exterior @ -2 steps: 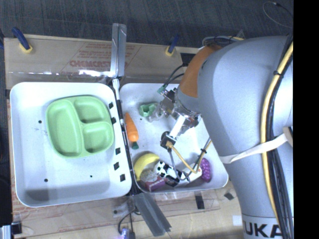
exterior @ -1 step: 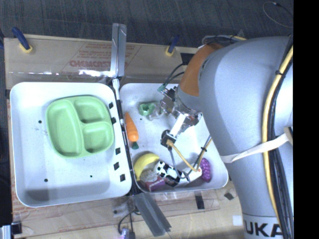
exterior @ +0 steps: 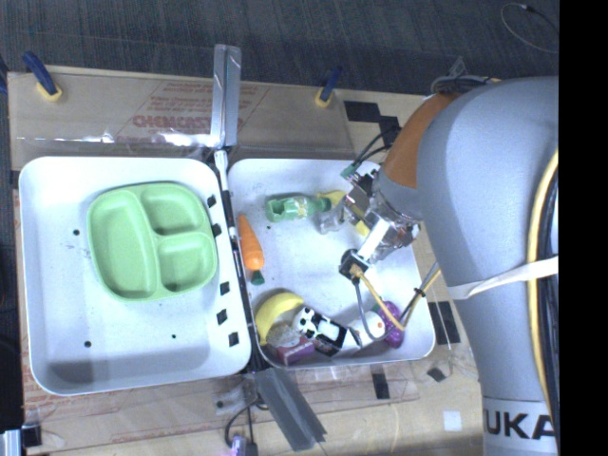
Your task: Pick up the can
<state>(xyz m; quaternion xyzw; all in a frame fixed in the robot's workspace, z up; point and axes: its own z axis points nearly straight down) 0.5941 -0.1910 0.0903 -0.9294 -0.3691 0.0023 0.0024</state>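
Note:
My gripper (exterior: 340, 213) hangs low over the back half of the right bin (exterior: 285, 174), just right of a green bottle (exterior: 290, 207) that lies on its side with a yellow end. A small grey metallic thing (exterior: 330, 221), possibly the can, sits right at the gripper's tip. I cannot tell whether the gripper is touching it. The wrist and arm hide the bin floor behind the gripper.
An orange carrot (exterior: 250, 245) lies along the right bin's left wall. At its front lie a yellow fruit (exterior: 274, 310), a black-and-white toy (exterior: 318, 327), a purple piece (exterior: 294, 351) and a pink-tipped stick (exterior: 385, 323). The left bin (exterior: 57, 350) holds a green divided plate (exterior: 152, 240).

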